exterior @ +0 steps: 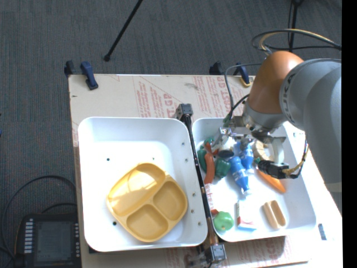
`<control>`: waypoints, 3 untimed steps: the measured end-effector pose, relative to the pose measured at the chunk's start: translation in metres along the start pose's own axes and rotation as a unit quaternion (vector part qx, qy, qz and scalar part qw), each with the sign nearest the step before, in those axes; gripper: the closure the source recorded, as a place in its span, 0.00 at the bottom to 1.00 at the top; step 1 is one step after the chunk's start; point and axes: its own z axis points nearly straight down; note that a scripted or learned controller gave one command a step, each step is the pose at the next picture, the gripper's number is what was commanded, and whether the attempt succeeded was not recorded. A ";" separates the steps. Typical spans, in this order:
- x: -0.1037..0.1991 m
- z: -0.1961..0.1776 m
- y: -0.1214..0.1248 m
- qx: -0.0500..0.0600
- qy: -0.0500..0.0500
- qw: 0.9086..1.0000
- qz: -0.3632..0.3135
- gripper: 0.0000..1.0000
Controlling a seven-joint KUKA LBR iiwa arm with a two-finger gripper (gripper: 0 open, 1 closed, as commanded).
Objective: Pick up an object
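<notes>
A: What is the setting?

B: A pale desk point(145, 94) with red print on its top stands on dark grey carpet point(167, 32). Blue clamps point(88, 75) grip its far edge, and a small screen unit point(50, 240) lies on the floor at the near left.

A: And the bins?

B: Two shallow white bins sit side by side, touching. The left bin point(106, 133) holds one yellow divided plate point(148, 201), tilted toward its near right corner. The right bin point(304, 205) holds a cluster of small things: a blue bottle-like toy point(243, 169) in the middle, a green piece point(223, 221) near the front rim, an orange carrot shape point(272, 180) to the right, a tan hot-dog bun point(274, 214) near the front right, and a reddish strip point(209, 166) by the left wall.

A: Where is the gripper?

B: The gripper point(245, 135) hangs over the far part of the right bin, just above the blue toy. Whether the fingers are open or closed, I cannot tell; the wrist hides them.
</notes>
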 end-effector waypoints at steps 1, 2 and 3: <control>0.000 -0.010 0.001 0.000 0.000 1.000 0.001 1.00; 0.044 -0.077 -0.110 -0.001 0.000 1.000 0.000 1.00; 0.043 -0.077 -0.110 -0.001 0.000 1.000 0.001 0.00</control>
